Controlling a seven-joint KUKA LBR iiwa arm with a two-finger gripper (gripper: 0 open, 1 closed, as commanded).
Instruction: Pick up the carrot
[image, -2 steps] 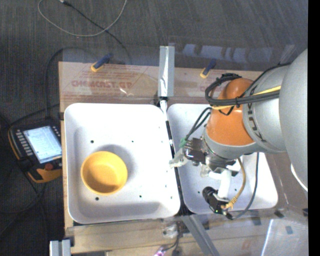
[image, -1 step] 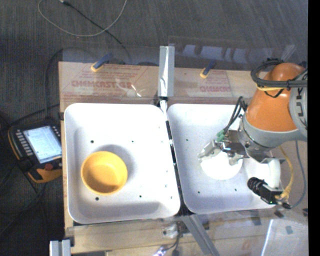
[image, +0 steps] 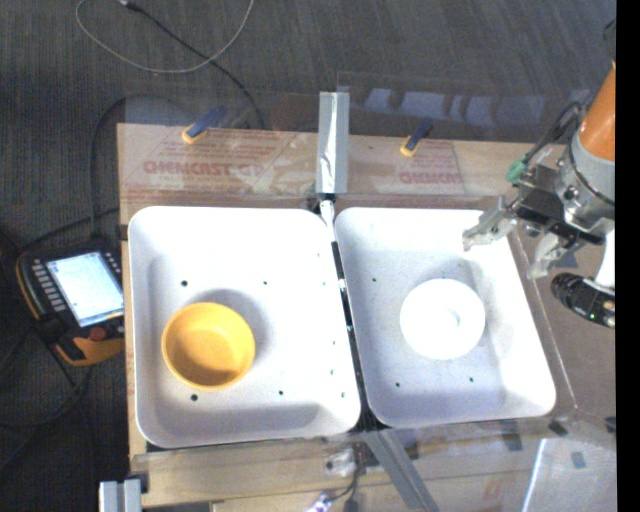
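While the arm leans in from the right, its gripper (image: 512, 240) hangs above the far right corner of the right bin (image: 520, 385), fingers spread apart with nothing between them. A white plate (image: 443, 318) lies in the middle of that bin, well apart from the gripper. In the left bin (image: 160, 235) a yellow bowl (image: 208, 344) sits toward the near left. I can't spot the carrot from here. A handheld screen (image: 78, 290) rests on the floor to the left of the bench.
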